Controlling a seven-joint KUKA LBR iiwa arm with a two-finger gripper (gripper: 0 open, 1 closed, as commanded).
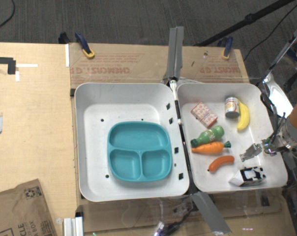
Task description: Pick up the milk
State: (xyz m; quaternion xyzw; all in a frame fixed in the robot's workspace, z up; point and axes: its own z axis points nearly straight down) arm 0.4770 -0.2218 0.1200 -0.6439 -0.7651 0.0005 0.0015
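— So, left to right, what have I got on the bench?

— Well, at your far left a brown cardboard scrap (15, 210) lies flat; you can read "CLE" beside a recycling mark, and the rest is cut off. Next comes the left bin (89, 92), holding a teal divided plate (138, 151) set square in its middle, probably as a drop-off spot. Behind the bins a cardboard sheet (119, 65) is pinned down by a blue clamp (83, 44), which would keep it from sliding. Its red print is upside down to you. It looks like "CHEMCO", but I wouldn't swear to it.

— And the milk?

— You'll find it in the right bin (207, 88), past everything else. First a pink box (204, 114), then a green bottle (207, 135) touching a carrot (207, 148), with an orange sausage (221, 163) below them. A small can (231, 107) stands just beside a banana (243, 116). Any label on these is too small to read. The milk (248, 176), a white carton with black patches, lies tipped over in the near right corner, close to the bin wall.

— Is the tool on it?

— Not that you can see. The gripper (254, 151) hangs just above and behind the carton, apart from it, which suits a descent. Whether it's released or clenched, I cannot tell.
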